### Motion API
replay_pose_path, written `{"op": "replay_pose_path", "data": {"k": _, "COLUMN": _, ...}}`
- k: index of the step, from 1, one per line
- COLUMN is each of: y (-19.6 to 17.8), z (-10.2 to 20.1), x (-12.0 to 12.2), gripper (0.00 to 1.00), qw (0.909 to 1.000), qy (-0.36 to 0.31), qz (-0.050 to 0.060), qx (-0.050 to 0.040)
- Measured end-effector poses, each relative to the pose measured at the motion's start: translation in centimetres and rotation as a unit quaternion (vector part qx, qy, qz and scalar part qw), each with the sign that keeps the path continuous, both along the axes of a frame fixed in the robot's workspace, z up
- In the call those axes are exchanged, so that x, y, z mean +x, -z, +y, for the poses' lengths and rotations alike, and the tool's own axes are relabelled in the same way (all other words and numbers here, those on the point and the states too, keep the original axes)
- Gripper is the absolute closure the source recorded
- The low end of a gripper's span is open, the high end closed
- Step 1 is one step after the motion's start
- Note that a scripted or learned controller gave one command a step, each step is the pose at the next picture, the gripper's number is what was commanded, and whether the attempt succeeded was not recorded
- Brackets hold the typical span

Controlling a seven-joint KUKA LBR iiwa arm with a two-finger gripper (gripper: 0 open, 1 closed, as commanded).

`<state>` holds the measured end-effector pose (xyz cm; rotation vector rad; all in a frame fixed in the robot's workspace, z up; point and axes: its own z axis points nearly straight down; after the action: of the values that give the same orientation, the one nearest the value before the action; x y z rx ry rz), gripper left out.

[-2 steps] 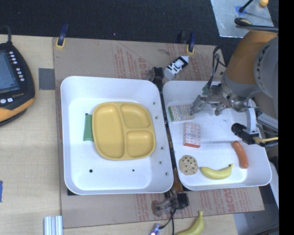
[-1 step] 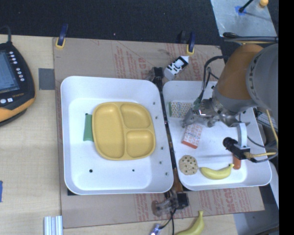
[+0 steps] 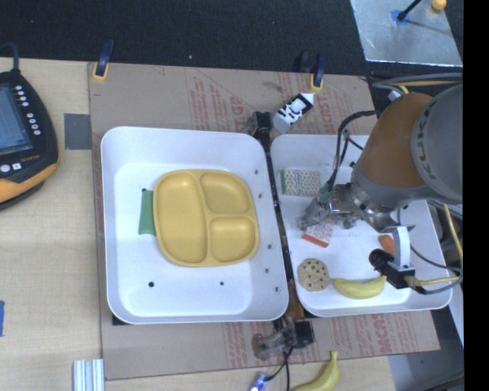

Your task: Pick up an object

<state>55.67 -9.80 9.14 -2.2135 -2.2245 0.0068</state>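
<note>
1. Reaching in from the right, the grey arm [image 3: 428, 149] with its orange band hangs over the right bin [image 3: 442, 296], covering much of that bin's far half.
2. The left bin [image 3: 122, 243] lies just beside the right bin, their rims touching; it holds a yellow divided plate [image 3: 204, 216] with three compartments, and a green flat piece [image 3: 147, 212] sticks out from under the plate on the side away from the right bin.
3. A handheld control pendant [image 3: 12, 141] with an orange rim and a lit screen lies well beyond the left bin, far from the right bin; its screen text is too small to read.
4. The gripper [image 3: 326, 210] is low inside the right bin, near the rim it shares with the left bin; whether its fingers are spread or closed cannot be told.
5. A yellow banana [image 3: 359, 287], curved and smooth, lies along the right bin's near wall.
6. A pale packet with a green speckled print [image 3: 300, 181] lies in the right bin's far part by the shared rim; no writing is legible.
7. A round brown cookie [image 3: 313, 274], dotted darker, lies just beside the banana's stem end.
8. A small white and orange packet [image 3: 316, 236] lies just below the gripper; its label is unreadable.
9. Faded red printing on the cardboard [image 3: 204, 96] under both bins is too faint to read.
</note>
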Motion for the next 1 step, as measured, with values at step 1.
{"op": "replay_pose_path", "data": {"k": 1, "y": 0.0, "z": 0.49, "x": -1.61, "gripper": 0.0, "qw": 1.0, "qy": 0.0, "qz": 0.0, "qx": 0.0003}}
